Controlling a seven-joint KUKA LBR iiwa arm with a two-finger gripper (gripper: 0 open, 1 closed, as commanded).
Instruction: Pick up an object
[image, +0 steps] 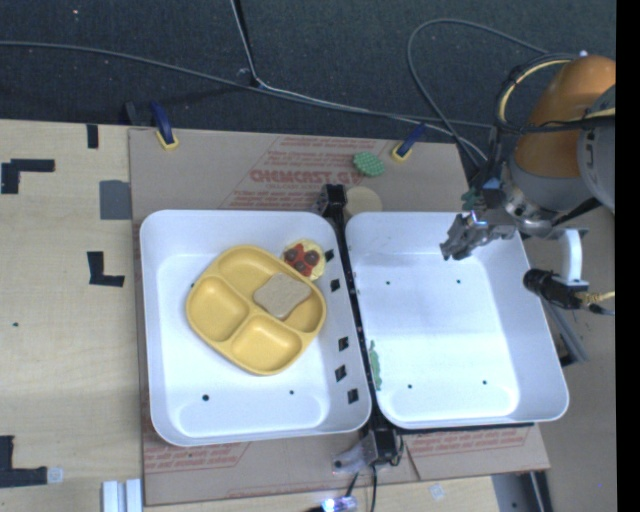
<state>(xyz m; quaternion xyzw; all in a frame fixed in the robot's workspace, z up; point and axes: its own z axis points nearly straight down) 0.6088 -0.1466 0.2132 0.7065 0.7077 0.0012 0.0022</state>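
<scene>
One small item (304, 258) indistinct beside plate (257, 309)

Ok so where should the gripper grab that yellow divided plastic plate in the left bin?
Probably the yellow divided plastic plate by its raised outer rim at the near edge, coming from above: it lies flat, and that side is away from the tan square piece.
</scene>
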